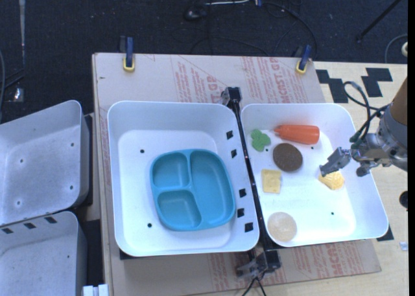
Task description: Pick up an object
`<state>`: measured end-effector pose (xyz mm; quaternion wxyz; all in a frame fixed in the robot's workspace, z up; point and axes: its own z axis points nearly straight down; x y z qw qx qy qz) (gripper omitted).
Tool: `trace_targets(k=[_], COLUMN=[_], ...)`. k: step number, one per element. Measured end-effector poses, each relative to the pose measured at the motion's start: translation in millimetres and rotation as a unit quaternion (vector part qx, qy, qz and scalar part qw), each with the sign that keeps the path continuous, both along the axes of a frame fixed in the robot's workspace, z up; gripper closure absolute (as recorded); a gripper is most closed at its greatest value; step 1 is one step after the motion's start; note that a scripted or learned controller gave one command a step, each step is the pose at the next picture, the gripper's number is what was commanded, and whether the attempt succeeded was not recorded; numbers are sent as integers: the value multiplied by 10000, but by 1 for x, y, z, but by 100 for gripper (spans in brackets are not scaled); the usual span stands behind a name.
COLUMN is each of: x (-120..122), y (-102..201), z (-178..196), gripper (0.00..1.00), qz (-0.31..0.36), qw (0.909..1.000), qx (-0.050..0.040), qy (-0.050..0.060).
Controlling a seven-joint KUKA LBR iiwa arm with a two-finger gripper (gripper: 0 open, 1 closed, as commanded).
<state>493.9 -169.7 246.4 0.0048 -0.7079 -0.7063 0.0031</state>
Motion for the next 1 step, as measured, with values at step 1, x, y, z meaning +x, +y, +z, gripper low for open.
trace_targets(k=[1], x=[2], y=[0], z=[5], gripper=[0], qz=[17], qw=[10000], qx=[-12], qy=[-52])
